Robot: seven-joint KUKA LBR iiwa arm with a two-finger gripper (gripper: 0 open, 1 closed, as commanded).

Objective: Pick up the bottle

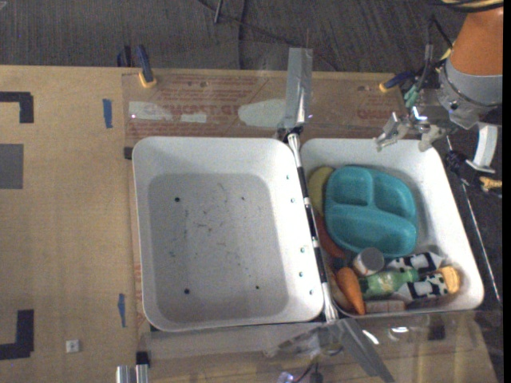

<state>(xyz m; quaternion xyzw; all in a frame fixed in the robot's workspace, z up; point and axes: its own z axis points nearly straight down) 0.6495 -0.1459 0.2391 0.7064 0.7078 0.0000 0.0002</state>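
the left bin (215,154) has nothing to do with this yet. the right bin (447,206) is crowded, a teal divided tray (371,208) taking most of it. the arm (477,50) hangs over that bin's far right corner, its gripper (407,130) spread open and holding nothing. the bottle (389,281) lies on its side along the near edge, beside a carrot (350,289), well apart from the fingers. by my reckoning nothing's done: reach, grasp and lift all remain.

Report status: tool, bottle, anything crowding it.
Tool above right bin's far rim, holding nothing. Bottle lying at bin's near end. Carrot, can and teal tray crowd it.
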